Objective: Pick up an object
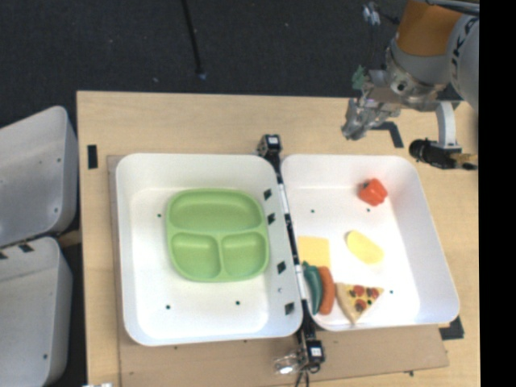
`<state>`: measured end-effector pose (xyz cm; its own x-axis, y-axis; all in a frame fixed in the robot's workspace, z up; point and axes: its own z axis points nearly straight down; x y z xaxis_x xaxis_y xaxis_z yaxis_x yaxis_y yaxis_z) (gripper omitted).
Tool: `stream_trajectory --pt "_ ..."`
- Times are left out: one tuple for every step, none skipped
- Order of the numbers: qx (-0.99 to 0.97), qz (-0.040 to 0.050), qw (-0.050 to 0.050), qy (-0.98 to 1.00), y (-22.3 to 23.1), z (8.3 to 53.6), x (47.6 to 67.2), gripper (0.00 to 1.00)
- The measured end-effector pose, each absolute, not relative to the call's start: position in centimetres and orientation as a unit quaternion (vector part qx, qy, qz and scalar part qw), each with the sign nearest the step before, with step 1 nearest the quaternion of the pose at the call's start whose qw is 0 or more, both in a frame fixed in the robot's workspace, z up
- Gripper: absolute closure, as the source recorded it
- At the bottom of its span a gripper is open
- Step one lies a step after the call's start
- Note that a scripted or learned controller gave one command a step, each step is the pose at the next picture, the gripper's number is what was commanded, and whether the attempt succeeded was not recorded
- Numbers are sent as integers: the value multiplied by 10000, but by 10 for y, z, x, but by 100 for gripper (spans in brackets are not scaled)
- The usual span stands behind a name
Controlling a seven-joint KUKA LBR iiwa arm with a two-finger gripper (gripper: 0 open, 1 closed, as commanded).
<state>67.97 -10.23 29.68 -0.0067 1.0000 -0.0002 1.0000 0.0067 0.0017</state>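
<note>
The grey two-finger gripper is hanging beyond the far rim of the right white bin, carrying nothing; whether it is parted I cannot tell. Nearest inside that bin, the small red toy pepper is lying alone, probably light, stiff, slippery plastic; pinching across its rounded middle looks safest.

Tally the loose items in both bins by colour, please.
Green: 1, divided plate, left bin
Yellow: 2, square slice, oval piece
Red: 1, pepper-like piece
Orange with green end: 1, carrot
Mixed: 1, pizza slice
Total: 6
</note>
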Motion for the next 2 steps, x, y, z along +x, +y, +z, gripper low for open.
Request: stream_trajectory --pt "7053 -18 -15 7089 -57 278 658 100" --pt "7053 -19 -16 7089 -8 272 626 100"
